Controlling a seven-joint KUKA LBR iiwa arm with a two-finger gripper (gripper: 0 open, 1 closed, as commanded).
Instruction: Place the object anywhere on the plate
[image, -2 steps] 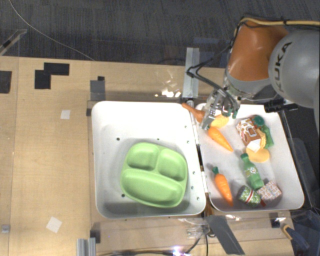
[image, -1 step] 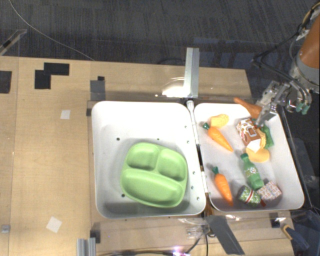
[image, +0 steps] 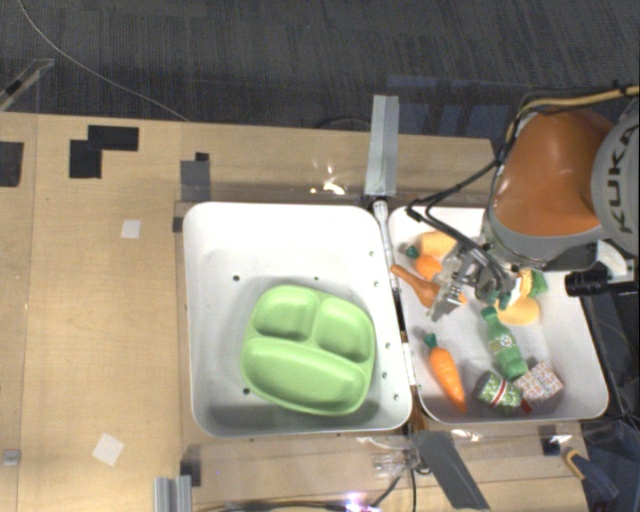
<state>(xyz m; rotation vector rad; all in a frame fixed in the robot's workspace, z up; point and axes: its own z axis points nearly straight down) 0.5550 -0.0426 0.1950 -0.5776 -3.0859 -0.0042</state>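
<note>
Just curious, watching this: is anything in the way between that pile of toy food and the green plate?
Only the bins' raised rims lie between the toy food and the green plate. The plate's bin has bare floor around it.

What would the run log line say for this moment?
phase: picking | gripper: low in right bin among toys, near carrot | plate: green, in left bin, no object on it
</note>
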